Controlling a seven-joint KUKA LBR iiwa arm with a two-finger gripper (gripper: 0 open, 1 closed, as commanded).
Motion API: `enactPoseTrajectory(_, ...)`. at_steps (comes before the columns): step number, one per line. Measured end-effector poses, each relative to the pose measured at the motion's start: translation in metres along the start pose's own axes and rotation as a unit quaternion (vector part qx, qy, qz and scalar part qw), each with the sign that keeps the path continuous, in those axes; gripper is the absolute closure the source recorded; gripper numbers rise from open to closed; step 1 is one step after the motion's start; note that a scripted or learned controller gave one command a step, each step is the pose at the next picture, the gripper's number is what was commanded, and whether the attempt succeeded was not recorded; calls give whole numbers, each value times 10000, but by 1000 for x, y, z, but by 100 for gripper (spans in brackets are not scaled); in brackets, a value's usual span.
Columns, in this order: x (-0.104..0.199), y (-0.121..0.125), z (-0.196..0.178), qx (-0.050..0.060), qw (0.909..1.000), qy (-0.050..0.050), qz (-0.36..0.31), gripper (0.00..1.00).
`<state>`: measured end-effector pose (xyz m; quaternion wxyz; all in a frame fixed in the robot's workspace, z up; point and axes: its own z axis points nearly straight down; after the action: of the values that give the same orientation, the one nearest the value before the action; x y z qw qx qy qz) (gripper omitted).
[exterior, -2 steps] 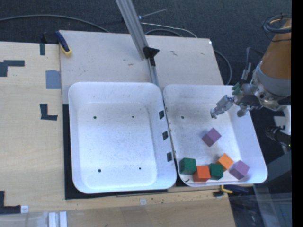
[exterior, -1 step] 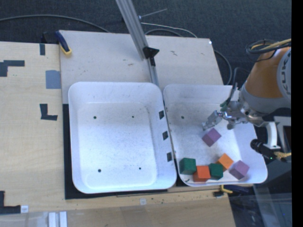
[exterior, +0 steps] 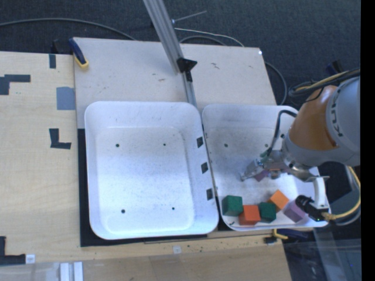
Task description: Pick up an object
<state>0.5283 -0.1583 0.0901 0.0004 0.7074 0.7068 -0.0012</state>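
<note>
Camera view: two green blocks (exterior: pixel 232 204), two orange (exterior: pixel 251 213), one purple (exterior: pixel 293 211); fingers (exterior: pixel 253 172) state unclear.

my grey arm (exterior: pixel 345 119) with orange band (exterior: pixel 313 127) over white bins (exterior: pixel 146 227) holding green (exterior: pixel 232 204), orange (exterior: pixel 251 213) and purple (exterior: pixel 294 211) blocks.

arm (exterior: pixel 328 127) in frm right | wrist bent down | gripper (exterior: pixel 253 172) low

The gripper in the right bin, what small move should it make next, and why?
Probably shift toward the bin's near edge and lower. The gripper sits over bare floor of the right bin, while the blocks cluster along the near wall: a green block, a red-orange block, another green block and an orange block.
</note>
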Motion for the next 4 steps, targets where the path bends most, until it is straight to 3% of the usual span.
enactPoseTrajectory(1,1,1,-12,1,10000,12,-15,100)
enactPoseTrajectory(2,1,1,-11,3,10000,14,-14,0)
enactPoseTrajectory(3,26,59,-2,-19,10000,12,-33,0)
enactPoseTrajectory(4,24,56,-11,13,10000,11,-23,100)
